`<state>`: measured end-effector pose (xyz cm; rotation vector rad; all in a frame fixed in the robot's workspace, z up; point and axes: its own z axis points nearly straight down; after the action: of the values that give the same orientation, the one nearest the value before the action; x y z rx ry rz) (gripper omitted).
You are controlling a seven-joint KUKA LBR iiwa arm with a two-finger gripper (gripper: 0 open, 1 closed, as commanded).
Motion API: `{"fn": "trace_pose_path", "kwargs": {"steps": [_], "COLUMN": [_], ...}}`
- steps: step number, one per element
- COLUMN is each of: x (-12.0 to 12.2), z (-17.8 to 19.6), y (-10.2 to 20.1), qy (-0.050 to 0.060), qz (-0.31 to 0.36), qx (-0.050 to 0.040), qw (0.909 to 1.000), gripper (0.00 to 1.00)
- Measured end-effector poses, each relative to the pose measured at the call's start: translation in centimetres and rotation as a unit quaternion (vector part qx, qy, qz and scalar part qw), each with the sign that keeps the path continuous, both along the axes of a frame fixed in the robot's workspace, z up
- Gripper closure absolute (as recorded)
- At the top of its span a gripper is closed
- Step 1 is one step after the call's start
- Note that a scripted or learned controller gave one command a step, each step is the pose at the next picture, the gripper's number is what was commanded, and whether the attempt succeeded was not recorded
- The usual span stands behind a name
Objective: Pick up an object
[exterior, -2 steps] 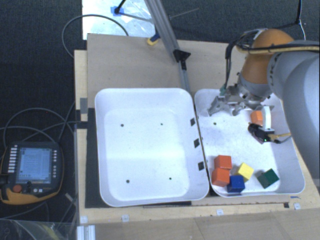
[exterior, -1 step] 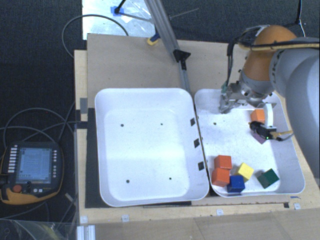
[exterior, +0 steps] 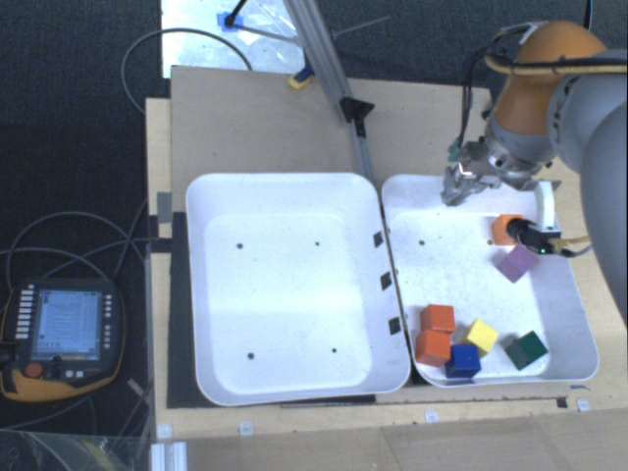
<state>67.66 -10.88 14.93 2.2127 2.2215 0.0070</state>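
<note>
The grey arm (exterior: 579, 106) is hovering its gripper (exterior: 459, 190), finger state impossible to tell, over the right bin (exterior: 432, 263), while the purple block (exterior: 514, 262), lying just beyond and below the jaws, is looking light, rigid and best pinched across opposite flat faces.

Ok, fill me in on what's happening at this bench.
A grey arm with an orange band reaches in from the right, and its gripper hangs over the far end of the right bin. Nothing can be seen in its grasp. The blocks lie elsewhere in that bin: an orange block and a purple block by the right wall, and two orange cubes, a yellow cube, a blue cube and a green cube at the near end.
</note>
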Motion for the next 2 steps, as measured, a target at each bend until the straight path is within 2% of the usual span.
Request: {"fn": "trace_pose_path", "kwargs": {"steps": [1,2], "x": [0.8,0.9], "z": [6.4,7.8], "y": [0.4,0.4], "qy": [-0.001,0.002], "qz": [0.001,0.001], "qx": [-0.0002,0.0002], "qw": [1.0000,1.0000], "gripper": [1.00,1.00]}}
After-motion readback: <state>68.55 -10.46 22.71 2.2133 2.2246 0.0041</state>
